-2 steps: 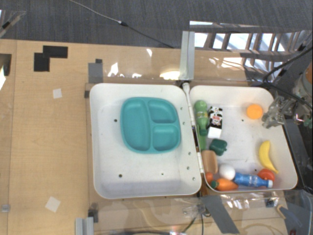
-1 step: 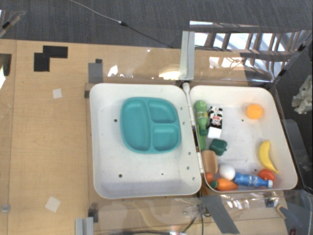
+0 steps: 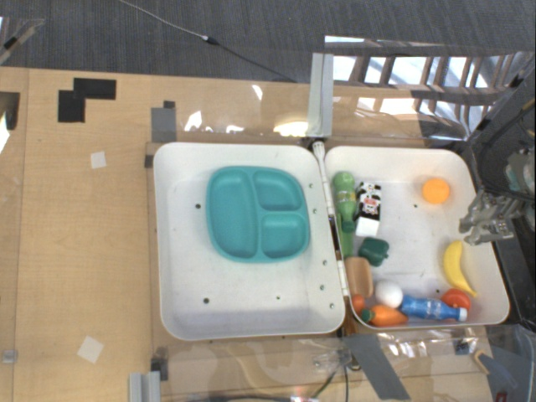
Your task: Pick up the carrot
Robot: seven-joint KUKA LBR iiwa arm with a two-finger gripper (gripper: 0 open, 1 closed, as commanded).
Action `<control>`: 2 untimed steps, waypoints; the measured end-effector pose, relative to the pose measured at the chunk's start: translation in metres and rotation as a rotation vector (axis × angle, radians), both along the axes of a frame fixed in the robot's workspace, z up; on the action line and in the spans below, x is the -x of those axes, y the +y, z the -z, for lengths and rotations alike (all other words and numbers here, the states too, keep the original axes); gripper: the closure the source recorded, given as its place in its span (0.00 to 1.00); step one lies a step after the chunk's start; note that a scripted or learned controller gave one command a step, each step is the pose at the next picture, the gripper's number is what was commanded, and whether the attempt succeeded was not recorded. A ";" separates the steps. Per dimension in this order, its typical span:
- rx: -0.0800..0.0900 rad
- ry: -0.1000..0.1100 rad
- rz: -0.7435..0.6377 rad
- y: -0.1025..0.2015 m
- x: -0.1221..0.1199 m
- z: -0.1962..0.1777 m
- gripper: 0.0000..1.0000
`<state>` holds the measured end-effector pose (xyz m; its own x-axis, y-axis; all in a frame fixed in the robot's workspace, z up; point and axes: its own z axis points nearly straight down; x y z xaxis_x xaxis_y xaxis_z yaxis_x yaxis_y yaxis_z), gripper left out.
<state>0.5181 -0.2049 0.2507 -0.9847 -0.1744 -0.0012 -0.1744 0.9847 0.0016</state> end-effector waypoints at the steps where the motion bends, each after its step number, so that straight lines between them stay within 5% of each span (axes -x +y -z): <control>1: 0.006 -0.013 -0.297 0.032 -0.001 0.160 1.00; 2: 0.010 -0.019 -0.335 0.001 -0.068 0.005 1.00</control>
